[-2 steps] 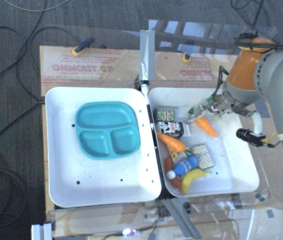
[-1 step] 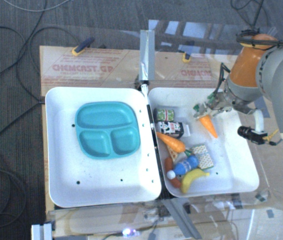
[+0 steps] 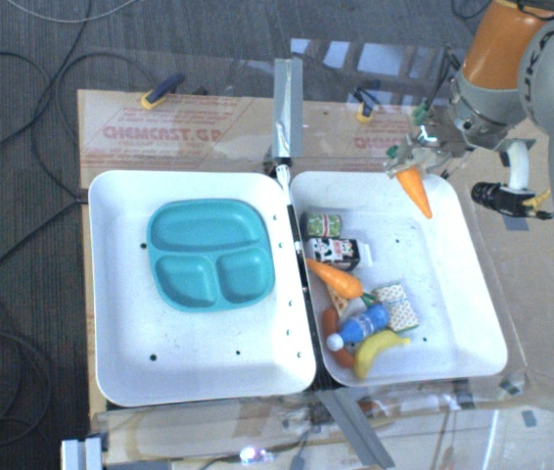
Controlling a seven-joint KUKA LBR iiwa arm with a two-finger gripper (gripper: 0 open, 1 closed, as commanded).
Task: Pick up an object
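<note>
looking from the big things down, we have the bench (image 3: 111,125), the left bin (image 3: 120,360) with a teal tray (image 3: 210,253), and the right bin (image 3: 473,302) with its heap near the front left corner. the arm (image 3: 512,37) hangs over the far rim. the tool (image 3: 416,160) looks clamped on the green top of a carrot (image 3: 416,192), which dangles point down above the bin. we judge a slow, straight lift best; any swing could shake it loose.
</note>
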